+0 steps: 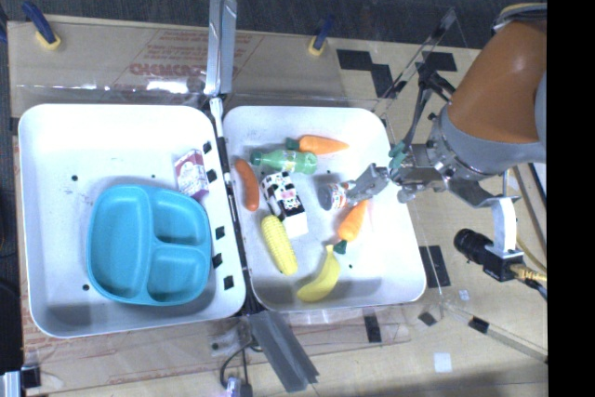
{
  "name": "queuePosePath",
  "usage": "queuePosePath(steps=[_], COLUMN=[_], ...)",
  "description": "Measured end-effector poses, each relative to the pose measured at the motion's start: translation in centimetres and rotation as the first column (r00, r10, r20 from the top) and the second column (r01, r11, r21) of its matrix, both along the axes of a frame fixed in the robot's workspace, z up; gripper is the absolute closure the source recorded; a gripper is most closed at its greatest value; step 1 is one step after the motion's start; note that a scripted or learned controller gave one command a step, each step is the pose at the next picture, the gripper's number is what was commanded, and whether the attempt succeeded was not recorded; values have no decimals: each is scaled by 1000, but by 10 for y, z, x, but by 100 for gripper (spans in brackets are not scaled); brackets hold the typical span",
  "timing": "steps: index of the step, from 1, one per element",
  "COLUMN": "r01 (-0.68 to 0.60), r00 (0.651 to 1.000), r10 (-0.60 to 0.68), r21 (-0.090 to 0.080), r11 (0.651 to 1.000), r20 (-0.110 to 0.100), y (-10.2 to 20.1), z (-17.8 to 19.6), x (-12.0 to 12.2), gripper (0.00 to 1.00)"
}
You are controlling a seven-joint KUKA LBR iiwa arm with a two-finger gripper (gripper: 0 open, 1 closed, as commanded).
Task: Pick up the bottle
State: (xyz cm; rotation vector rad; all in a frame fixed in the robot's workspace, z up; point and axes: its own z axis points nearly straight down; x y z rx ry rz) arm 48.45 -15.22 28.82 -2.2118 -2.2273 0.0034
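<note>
Green bottle (284, 162) lying between carrots; gripper (358, 189) state hard to tell. Best to approach from above, across the narrow body.

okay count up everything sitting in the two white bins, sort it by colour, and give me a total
Orange: 3, carrot, carrot, sausage-shaped piece
Yellow: 2, corn, banana
Green: 1, bottle
Blue: 1, divided tray
Black and white: 1, small carton
Pink and white: 1, packet
Total: 9
</note>
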Motion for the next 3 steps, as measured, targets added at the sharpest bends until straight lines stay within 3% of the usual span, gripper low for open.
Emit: queuePosePath(steps=[1, 2, 3], r01=[105, 136, 263], r00=[994, 991, 965], r10=[-105, -136, -263], r21=[-1, -1, 0], r11=[994, 991, 965], r20=[-2, -4, 0], y=[22, 34, 43], z=[-78, -149, -197], x=[69, 109, 140], gripper=[0, 0, 0])
